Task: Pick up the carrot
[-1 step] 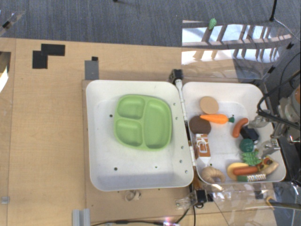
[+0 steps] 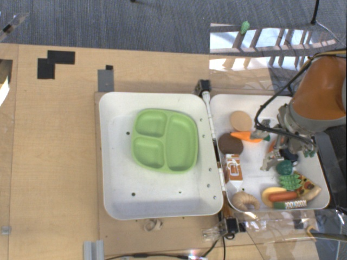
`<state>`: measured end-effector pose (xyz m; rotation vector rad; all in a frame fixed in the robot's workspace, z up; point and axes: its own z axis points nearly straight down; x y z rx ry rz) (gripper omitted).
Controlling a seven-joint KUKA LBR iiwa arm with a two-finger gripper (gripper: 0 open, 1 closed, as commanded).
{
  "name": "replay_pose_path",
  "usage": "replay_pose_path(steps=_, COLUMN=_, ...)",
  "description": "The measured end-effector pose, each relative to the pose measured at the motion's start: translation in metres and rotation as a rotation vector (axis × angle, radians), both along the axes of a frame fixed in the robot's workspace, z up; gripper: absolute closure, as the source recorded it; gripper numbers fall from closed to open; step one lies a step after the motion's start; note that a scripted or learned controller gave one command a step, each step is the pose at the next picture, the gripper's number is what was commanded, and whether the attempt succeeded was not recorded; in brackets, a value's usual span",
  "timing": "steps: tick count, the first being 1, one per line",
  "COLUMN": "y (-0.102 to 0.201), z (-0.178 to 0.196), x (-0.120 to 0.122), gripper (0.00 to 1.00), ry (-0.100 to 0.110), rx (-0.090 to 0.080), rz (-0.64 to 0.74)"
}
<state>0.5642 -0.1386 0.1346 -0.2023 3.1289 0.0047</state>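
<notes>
The carrot (image 2: pixel 245 136) lay in the right bin (image 2: pixel 217 112), orange and slim, pointing roughly left to right; it sat between a tan rounded piece (image 2: pixel 240 119) above it and a dark brown disc (image 2: pixel 230 143) just below and to its left; its right end ran toward the gripper (image 2: pixel 274 155), whose body stood just beside it; whether the fingers were wide or narrow could not be told from this slanted view, and nothing orange showed between them. The step in hand seemed to be the approach to the grasp; to do it well, the fingers would want to straddle the carrot across its narrow width, near the middle of its length, so that it would not pivot out; the close neighbours left little room, so a straight descent with the fingers turned across the carrot's long axis seemed wise; a glancing touch could roll it against the brown disc. The left bin (image 2: pixel 114 188) held a green divided plate (image 2: pixel 165 140), well apart from the work.
</notes>
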Motion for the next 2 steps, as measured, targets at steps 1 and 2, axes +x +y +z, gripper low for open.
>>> replay_pose_path(steps=1, y=-0.02, z=-0.045, x=0.088, gripper=0.0, ry=-0.006, rx=-0.002, rz=-0.24)
replay_pose_path(steps=2, y=0.034, z=-0.045, x=0.061, gripper=0.0, ry=-0.007, rx=0.0, rz=-0.347)
